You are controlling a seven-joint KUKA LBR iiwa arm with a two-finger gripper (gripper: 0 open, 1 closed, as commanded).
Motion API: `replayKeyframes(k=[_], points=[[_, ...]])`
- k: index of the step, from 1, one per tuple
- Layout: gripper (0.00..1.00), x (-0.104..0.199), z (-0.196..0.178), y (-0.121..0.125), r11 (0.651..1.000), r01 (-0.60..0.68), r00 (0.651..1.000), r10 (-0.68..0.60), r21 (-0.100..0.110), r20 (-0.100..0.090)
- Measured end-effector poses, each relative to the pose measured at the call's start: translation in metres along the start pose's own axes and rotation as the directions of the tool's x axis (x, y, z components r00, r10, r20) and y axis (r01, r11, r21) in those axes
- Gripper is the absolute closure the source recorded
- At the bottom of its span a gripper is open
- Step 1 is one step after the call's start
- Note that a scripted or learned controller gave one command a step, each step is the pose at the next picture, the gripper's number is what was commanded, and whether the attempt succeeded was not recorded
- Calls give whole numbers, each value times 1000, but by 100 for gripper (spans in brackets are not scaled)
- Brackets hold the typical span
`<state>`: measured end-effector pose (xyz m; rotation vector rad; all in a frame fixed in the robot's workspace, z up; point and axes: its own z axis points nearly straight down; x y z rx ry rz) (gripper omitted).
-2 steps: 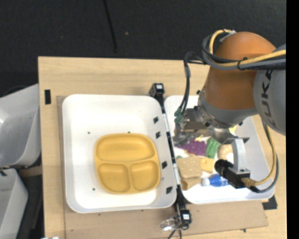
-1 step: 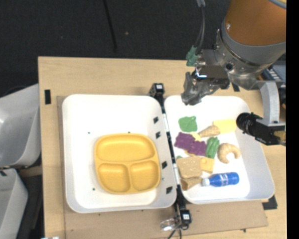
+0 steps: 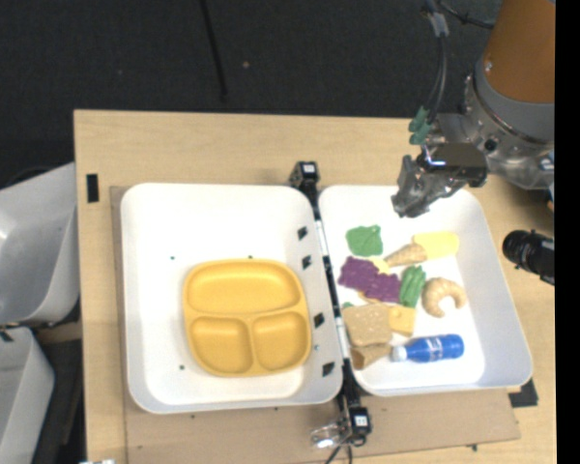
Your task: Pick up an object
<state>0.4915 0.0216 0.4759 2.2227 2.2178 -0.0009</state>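
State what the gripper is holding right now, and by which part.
Nothing is held: the gripper hangs over the right bin, above the green toy, with nothing between its fingers.

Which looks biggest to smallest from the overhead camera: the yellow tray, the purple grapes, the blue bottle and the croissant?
1. Yellow tray, by far the largest.
2. Purple grapes.
3. Blue bottle and croissant look too alike to rank.

The arm carried a broad orange band above a grey metallic wrist. Thin dark cables looped beside it, with small green fittings on the wrist's side. The gripper was dark grey and blocky.
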Motion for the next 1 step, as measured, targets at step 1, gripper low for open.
replayKeyframes(k=[1], points=[[100,-46,148,-3,1000,-3,1000,3,15,2]])
